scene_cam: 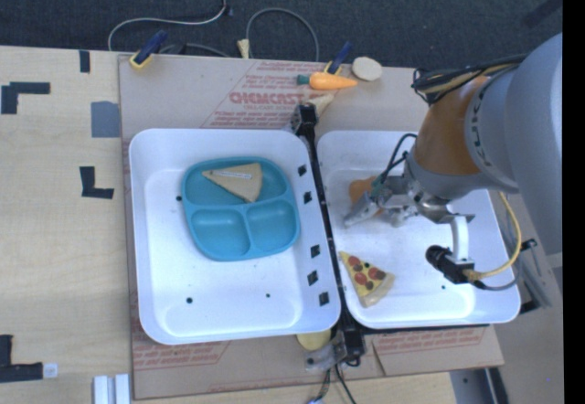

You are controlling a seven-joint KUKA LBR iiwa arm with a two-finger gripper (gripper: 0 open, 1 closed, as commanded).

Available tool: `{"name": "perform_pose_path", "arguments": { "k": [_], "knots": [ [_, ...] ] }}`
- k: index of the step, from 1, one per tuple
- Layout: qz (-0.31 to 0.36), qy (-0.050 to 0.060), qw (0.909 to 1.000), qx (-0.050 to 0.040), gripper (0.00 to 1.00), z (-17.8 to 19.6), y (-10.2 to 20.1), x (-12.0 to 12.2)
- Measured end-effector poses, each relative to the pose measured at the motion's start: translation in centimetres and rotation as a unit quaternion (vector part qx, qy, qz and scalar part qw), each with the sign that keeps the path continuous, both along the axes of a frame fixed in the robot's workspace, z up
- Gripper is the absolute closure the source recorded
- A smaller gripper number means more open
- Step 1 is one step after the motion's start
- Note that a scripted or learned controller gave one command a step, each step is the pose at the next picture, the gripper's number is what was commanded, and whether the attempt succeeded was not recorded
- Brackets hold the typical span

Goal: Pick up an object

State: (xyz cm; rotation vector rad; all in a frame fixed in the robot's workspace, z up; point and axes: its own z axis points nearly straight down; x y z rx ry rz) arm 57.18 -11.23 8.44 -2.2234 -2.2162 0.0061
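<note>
Gripper (364, 207) sits low in the right bin (475, 302), near that bin's left wall and toward its middle, with the grey arm (494, 128) and its orange band (445, 132) coming in from the right edge. Whether anything is caught between its metal tips I cannot tell; they lie right against a small orange-brown piece (363, 186), close enough that contact or a small gap cannot be separated.

Two white bins sit side by side on the bench, sharing a black divider (315, 219). One pizza slice (366, 277) lies flat in the right bin near its front-left corner, apart from the gripper and close to the divider. One blue compartment plate (242, 210) lies in the left bin (164, 302), toward its back and right side, and one tan wedge (236, 180) rests in the plate's large back compartment.

Outside the bins, on the cardboard along the back edge, are one toy carrot (327, 80) and one pale round piece (366, 69).

Bare floor shows along the right bin's front edge to the right of the pizza slice, and across the left bin's front half and left side.
</note>
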Motion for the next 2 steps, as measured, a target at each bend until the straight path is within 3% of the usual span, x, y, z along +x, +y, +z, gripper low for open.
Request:
{"name": "perform_pose_path", "arguments": {
  "k": [1, 2],
  "knots": [
    [0.003, -0.004, 1.0000, -0.0002, 0.00, 0.2, 1.2, 6.2],
    [0.002, -0.006, 1.0000, -0.0014, 1.00, 1.3, 1.0, 6.1]
  ]
}}
